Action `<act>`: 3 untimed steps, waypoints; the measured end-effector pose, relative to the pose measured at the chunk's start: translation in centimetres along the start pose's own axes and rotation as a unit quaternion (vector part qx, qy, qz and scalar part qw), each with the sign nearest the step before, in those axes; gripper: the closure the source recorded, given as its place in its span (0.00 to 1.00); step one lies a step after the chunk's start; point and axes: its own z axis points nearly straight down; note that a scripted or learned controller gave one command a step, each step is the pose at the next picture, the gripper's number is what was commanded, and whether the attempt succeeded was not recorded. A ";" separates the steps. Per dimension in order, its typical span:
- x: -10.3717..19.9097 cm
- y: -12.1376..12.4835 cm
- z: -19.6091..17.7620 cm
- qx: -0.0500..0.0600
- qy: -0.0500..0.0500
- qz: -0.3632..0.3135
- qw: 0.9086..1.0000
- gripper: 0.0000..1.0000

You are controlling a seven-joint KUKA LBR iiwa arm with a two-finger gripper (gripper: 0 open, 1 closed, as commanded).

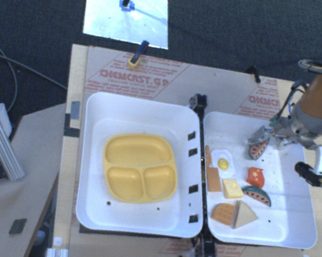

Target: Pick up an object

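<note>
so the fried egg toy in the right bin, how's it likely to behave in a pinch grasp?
The fried egg looks flat and thin, so the fingers probably have little edge to catch. It appears to be rigid moulded plastic, likely light and somewhat slick, so it may slide on the right bin rather than lift. It lies next to a brown strip, which a push could nudge.

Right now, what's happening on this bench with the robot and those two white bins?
The arm reaches in from the right, and its gripper is at a watermelon slice near the back of the right bin. Whether it grips the slice is unclear. Other toy foods lie in that bin: a fried egg, a tomato, cheese and a second watermelon slice. The left bin holds a yellow divided plate.
</note>
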 end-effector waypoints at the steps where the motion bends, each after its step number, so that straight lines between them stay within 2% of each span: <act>1: 0.1 0.4 -0.3 0.002 0.001 0.000 1.000 0.00; 2: 0.2 0.4 0.1 0.003 0.002 0.000 1.000 0.00; 3: 0.2 0.6 -1.1 -0.001 0.000 -0.002 1.000 1.00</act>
